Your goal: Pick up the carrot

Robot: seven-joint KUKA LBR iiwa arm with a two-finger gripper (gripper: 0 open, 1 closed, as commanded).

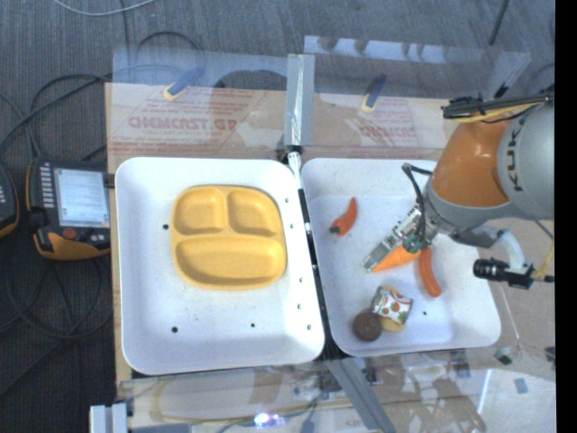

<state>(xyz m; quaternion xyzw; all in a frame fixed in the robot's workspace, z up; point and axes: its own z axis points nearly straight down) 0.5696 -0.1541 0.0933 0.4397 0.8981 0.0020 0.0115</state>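
Note:
The carrot is a short orange cone lying in the right bin, near its middle, pointing left. My gripper reaches down from the right and sits right over the carrot's upper edge, touching or almost touching it. The metal tip slants from upper right to lower left along the carrot. From this slant I cannot see whether the carrot is gripped.
A red sausage lies right beside the carrot. A red chili sits to the upper left, with a pizza slice and a brown cookie below. The left bin holds a yellow divided plate.

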